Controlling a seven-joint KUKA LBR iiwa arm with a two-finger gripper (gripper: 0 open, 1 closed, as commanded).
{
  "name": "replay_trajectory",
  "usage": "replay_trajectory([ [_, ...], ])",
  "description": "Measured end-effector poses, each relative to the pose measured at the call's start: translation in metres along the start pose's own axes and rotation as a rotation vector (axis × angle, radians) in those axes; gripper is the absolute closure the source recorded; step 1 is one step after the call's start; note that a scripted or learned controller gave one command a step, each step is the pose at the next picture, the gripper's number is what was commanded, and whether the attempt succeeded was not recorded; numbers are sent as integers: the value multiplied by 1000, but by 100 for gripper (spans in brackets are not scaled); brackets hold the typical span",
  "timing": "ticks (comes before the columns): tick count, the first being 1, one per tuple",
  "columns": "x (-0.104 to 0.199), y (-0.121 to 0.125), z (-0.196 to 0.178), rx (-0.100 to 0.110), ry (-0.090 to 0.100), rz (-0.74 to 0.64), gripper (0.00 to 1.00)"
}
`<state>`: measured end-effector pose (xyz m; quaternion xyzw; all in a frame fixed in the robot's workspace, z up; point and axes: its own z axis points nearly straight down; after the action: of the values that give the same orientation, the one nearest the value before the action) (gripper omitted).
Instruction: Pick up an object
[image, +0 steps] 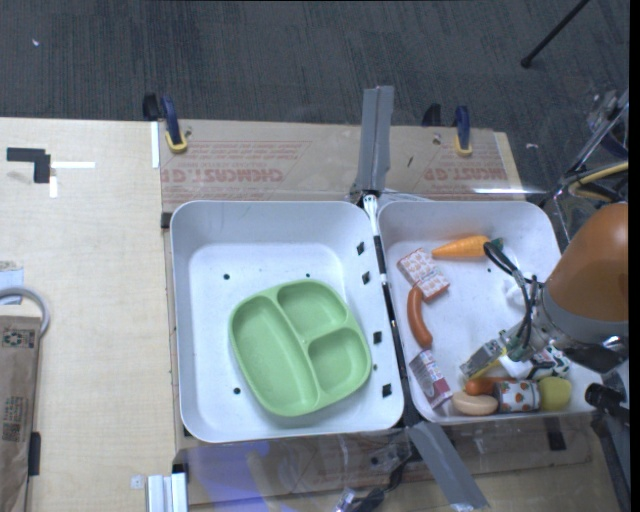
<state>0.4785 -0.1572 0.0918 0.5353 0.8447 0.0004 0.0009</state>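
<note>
While tool (500, 352) hangs near, can (517, 396) white, red-patterned.

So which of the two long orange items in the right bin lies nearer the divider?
The curved sausage, running alongside the divider. The carrot lies crosswise, farther back and farther from it.

Pincer (508, 352) indistinct; arm (598, 272) partly beyond right edge

Red print on the cardboard (240, 160) reads roughly "CHEMCO21"; the brown bag (20, 390) bears a recycling mark.
</note>
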Motion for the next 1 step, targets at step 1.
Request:
replay_trajectory([
  [1, 0, 2, -9, -4, -1, 2, 100],
])
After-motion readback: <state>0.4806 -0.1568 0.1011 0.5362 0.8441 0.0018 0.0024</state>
